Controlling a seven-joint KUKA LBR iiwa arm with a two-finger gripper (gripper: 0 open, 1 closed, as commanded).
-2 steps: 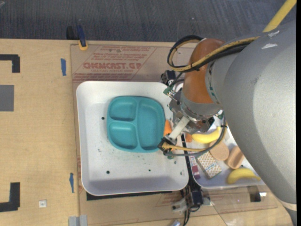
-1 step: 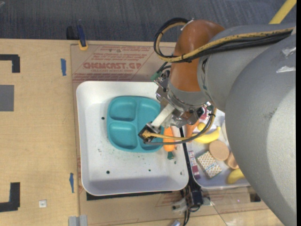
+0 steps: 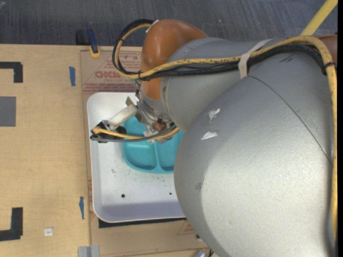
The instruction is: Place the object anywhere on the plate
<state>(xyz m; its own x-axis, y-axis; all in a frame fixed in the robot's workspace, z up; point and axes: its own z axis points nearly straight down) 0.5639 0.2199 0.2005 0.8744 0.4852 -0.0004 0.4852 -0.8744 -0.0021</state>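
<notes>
Gripper [image 3: 155, 126] hangs low over the upper edge of the one teal plate [image 3: 140, 157]; whether it is released or clenched cannot be told, as the wrist hides its tips; nothing can be seen in its grasp.

Far left of the plate, the tan bench [image 3: 43, 154] bears two black corner marks [image 3: 12, 72]; nearer the plate, two blue tape strips [image 3: 72, 75] sit just outside the bin's left rim.

One white bin [image 3: 96, 159] is in sight; the plate lies on its floor, toward the upper middle, apart from the left rim; a raised ridge divides the plate into compartments.

Left of the plate and below it the bin floor lies bare, save a few small dark specks [image 3: 122, 196], too small to identify.

One grey arm [image 3: 257, 154] with its orange band [image 3: 166, 44] covers the plate's right part and the bin's right side.
</notes>
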